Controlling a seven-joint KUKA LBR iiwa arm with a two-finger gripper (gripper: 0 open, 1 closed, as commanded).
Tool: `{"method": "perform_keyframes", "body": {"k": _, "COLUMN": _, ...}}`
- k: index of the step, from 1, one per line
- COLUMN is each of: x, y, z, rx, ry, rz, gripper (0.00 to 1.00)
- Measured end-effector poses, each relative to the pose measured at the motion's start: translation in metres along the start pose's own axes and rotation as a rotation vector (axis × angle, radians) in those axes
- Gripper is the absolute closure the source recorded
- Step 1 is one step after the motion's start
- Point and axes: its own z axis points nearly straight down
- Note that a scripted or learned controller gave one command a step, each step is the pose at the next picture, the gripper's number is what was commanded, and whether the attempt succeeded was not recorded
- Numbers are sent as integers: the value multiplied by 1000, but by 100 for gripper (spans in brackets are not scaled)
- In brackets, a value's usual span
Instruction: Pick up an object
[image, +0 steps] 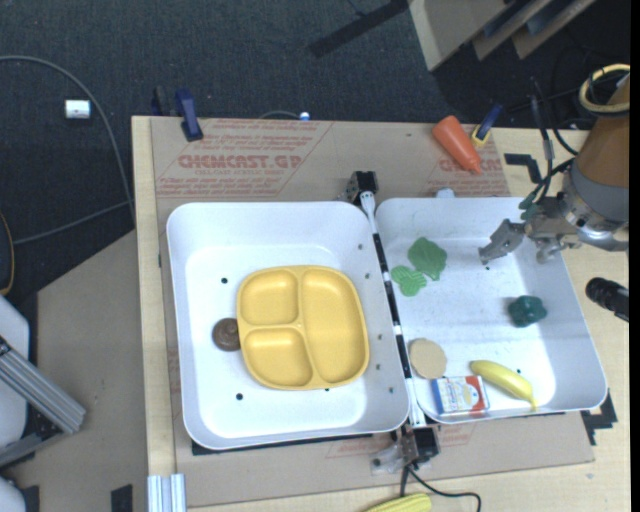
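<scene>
My gripper (521, 244) hangs over the far right part of the right bin (590, 350), with the arm coming in from the right. Its two fingers (494, 246) are spread apart and open, with only bare bin floor between them. Below it lies a dark green lump (527, 310), apart from the fingers. To the left of the gripper sit a green leafy piece (429, 257) and a paler green piece (408, 281). Along the near side lie a yellow banana (503, 381), a tan disc (428, 357) and a small red, white and blue carton (460, 396).
The left bin (190, 270) bears a yellow divided plate (300, 326) with a brown round piece (226, 334) at its left edge. An orange carrot-like toy (458, 145) lies on the bench behind the right bin. A black clip (362, 185) sits where the bins meet.
</scene>
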Motion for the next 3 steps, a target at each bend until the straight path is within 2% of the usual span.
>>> {"method": "perform_keyframes", "body": {"k": 1, "x": -50, "y": -18, "z": 85, "rx": 3, "ry": 3, "rz": -1, "gripper": 0}}
{"method": "perform_keyframes", "body": {"k": 2, "x": -47, "y": -53, "z": 107, "rx": 2, "ry": 9, "rz": -4, "gripper": 0}}
{"method": "perform_keyframes", "body": {"k": 3, "x": -51, "y": -53, "z": 97, "rx": -1, "ry": 1, "rz": -1, "gripper": 100}}
